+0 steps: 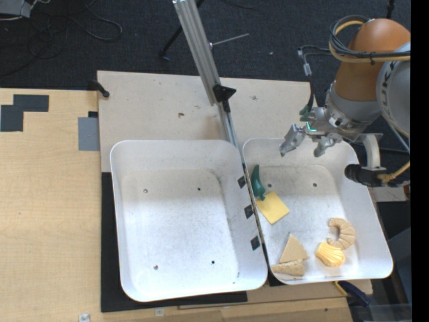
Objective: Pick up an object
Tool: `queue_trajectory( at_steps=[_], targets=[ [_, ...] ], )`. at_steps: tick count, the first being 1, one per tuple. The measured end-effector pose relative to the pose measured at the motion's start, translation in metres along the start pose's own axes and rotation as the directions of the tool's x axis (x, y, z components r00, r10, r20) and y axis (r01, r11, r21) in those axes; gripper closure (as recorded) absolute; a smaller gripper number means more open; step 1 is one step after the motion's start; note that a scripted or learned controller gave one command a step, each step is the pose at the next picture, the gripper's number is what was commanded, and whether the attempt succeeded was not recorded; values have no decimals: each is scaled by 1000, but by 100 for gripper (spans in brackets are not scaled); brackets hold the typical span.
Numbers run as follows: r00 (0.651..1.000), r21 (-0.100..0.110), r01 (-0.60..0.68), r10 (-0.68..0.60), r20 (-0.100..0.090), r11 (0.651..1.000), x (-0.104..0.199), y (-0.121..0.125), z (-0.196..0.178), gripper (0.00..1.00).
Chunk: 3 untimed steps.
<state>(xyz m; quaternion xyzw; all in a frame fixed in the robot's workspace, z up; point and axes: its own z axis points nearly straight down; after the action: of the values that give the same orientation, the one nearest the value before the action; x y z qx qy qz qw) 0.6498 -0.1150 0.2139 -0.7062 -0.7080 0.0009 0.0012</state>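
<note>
My gripper (305,144) hangs over the back edge of the right bin (362,200), its two fingers spread apart with nothing between them. Well below it, in that bin, lie a yellow square piece (273,208) with a green piece (257,182) beside it near the left wall. Toward the front sit a tan wedge (293,249), a slice of bread (289,268), a yellow shell-shaped piece (330,254) and a curled croissant-like piece (342,231). None of them touches the gripper.
The left bin (134,180) stands beside the right one, with black clips along the shared wall. A slanted metal post (201,52) rises behind the bins. The arm's orange band (375,42) and cables fill the upper right.
</note>
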Motion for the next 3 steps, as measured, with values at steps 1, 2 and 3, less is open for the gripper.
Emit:
queue_trajectory(
  at_steps=[1, 2, 3],
  targets=[
    [1000, 4, -2, 2, 0, 1000, 3, -3, 44, 0],
    [1000, 4, 1, -1, 0, 1000, 4, 5, 92, 0],
    [1000, 0, 2, -2, 1, 1000, 5, 5, 124, 0]
  ],
)
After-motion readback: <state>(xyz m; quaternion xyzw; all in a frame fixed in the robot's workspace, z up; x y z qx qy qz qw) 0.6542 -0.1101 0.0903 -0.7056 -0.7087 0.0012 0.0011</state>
